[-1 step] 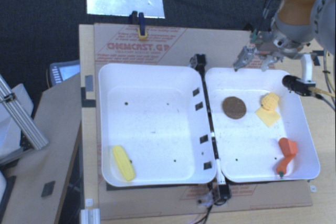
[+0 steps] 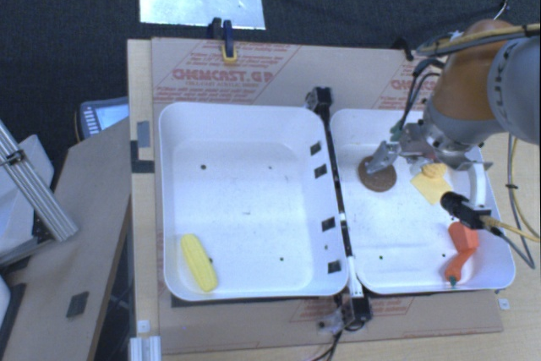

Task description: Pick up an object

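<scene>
Taking the black divider (image 2: 334, 182) between the two bins as the landmark, the left bin (image 2: 245, 127) stretches away to its left, wide and almost bare. A yellow corn cob (image 2: 199, 262) lies far left of the divider, close to that bin's near-left corner and just inside its front rim, with open floor all around it toward the divider. Right of the divider sits the right bin (image 2: 397, 258). A round brown disc (image 2: 378, 176) lies flat a short way right of the divider, in the far half of the bin, with clear floor between it and the divider. The end effector (image 2: 382, 158) hangs right over the disc's far edge, and I cannot tell whether its fingers are spread or together. Further right, a yellow block (image 2: 431, 183) lies beside the disc, partly under the grey arm (image 2: 482, 89). Farthest from the divider, an orange carrot (image 2: 459, 251) rests against the bin's near-right rim, leaving little room on that side.
</scene>
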### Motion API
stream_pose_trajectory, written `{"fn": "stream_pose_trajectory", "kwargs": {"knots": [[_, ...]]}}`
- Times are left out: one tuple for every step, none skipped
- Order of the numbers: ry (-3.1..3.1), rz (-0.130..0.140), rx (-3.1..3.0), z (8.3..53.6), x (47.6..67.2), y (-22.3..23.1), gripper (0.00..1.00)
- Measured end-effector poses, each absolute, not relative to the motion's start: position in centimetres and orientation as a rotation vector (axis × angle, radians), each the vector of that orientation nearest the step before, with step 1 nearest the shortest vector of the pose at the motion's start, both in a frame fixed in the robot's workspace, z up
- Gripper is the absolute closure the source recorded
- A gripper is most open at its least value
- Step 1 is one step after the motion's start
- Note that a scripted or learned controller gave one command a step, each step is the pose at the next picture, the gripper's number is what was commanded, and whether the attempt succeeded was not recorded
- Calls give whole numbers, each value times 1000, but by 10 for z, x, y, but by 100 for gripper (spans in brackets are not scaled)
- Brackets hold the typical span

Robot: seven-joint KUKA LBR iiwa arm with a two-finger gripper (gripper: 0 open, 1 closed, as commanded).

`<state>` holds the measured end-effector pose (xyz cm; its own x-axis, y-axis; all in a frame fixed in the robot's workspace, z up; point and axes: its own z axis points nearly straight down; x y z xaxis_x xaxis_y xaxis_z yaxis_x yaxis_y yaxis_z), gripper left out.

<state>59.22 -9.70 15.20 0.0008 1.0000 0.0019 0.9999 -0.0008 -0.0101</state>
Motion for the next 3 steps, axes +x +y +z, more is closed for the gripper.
{"fn": "stream_pose_trajectory", "kwargs": {"knots": [[-2225,-3,-2223,168,598,-97,100],[-2225,-6,-2231,256,584,-150,100],[-2230,-5,-2217,290,551,-116,100]]}}
